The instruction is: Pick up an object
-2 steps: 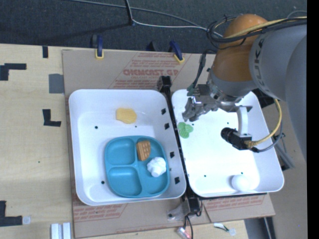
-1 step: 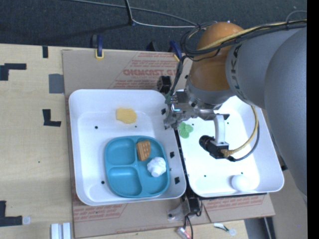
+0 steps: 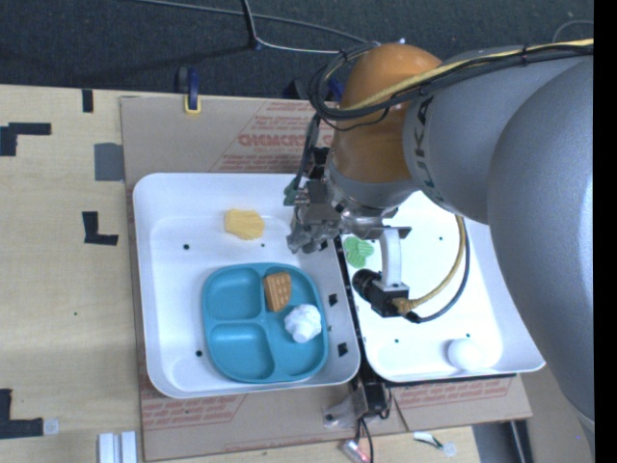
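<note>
1. The gripper [image 3: 310, 231] hovers over the left bin's [image 3: 154, 258] right edge; whether anything is clamped, I cannot tell.
2. A yellow object [image 3: 244, 224] lies just left of it, on open white floor.

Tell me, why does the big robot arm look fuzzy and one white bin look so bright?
In the camera view, the grey robot arm with the orange band sits nearest the lens, so it looks soft and out of focus; the shallow white bin on the right glares almost blank under strong light, while the shallow white bin on the left shows soft shadow along its walls.
</note>
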Available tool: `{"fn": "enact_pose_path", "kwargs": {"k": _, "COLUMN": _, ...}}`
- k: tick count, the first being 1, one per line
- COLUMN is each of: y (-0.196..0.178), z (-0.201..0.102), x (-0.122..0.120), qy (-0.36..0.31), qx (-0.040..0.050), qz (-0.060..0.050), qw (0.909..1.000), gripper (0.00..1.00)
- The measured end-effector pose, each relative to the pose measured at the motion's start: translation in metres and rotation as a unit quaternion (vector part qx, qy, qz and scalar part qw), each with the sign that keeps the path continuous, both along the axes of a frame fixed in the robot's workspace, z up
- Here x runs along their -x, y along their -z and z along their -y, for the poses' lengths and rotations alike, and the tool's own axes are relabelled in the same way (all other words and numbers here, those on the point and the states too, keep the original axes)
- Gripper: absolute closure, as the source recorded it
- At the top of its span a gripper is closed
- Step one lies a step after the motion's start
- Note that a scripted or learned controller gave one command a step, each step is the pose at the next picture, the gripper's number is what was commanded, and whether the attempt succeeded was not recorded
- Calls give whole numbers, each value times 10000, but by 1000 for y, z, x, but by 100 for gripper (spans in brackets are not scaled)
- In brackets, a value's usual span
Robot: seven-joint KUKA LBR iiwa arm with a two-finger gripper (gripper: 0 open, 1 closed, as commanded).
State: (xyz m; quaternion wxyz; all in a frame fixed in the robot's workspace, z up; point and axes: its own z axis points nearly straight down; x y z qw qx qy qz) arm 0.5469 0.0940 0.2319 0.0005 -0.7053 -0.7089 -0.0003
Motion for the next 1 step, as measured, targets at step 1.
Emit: {"fn": "enact_pose_path", "kwargs": {"k": 1, "y": 0, "z": 3, "x": 0, "qy": 23, "qx": 6, "qz": -4, "qw": 10000, "gripper": 0}}
